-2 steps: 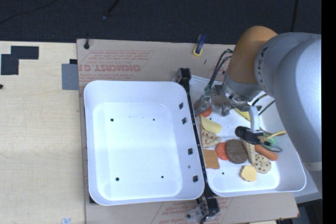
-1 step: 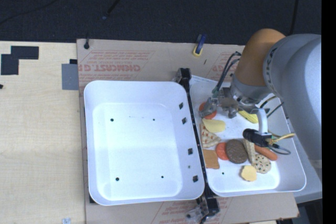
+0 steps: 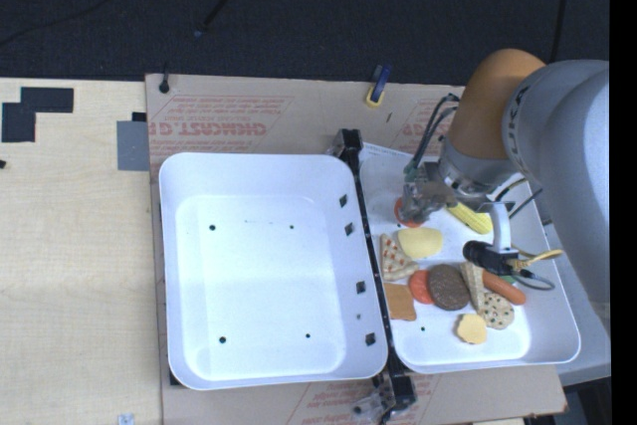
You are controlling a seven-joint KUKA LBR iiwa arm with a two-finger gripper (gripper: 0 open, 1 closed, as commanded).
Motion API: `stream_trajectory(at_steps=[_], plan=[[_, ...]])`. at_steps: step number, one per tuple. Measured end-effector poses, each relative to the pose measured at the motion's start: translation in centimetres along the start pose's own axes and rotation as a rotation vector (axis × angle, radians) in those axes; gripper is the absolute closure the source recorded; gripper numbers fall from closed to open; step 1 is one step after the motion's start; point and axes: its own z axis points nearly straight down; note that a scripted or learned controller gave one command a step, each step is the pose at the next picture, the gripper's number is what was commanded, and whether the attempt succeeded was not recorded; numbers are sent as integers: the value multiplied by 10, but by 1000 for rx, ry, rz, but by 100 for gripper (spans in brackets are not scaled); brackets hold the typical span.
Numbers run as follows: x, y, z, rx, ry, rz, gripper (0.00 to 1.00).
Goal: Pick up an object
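My gripper (image 3: 416,204) is low in the back left part of the right bin (image 3: 542,345), right over a small red piece (image 3: 402,211) that peeks out at its left side. Whether that piece is held I cannot tell. Just in front of the gripper lies a pale yellow piece (image 3: 421,242) beside a checked wedge (image 3: 394,260). A yellow stick (image 3: 466,217) lies to the gripper's right, partly under the wrist.
Further forward in the right bin lie a brown disc (image 3: 448,287), a red slice (image 3: 422,287), an orange cracker (image 3: 400,302), an orange sausage shape (image 3: 504,290), a speckled biscuit (image 3: 496,313) and a yellow chunk (image 3: 472,328). The left bin (image 3: 174,214) adjoins it.
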Motion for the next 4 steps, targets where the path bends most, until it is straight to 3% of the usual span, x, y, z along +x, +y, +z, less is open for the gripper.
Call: stream_trajectory(at_steps=[1, 2, 3, 4], plan=[[72, -20, -96, -10, 2, -6, 100], [110, 7, -238, -21, 1, -6, 100], [135, 7, -251, -5, -1, -2, 100], [140, 7, -329, -10, 0, -2, 100]])
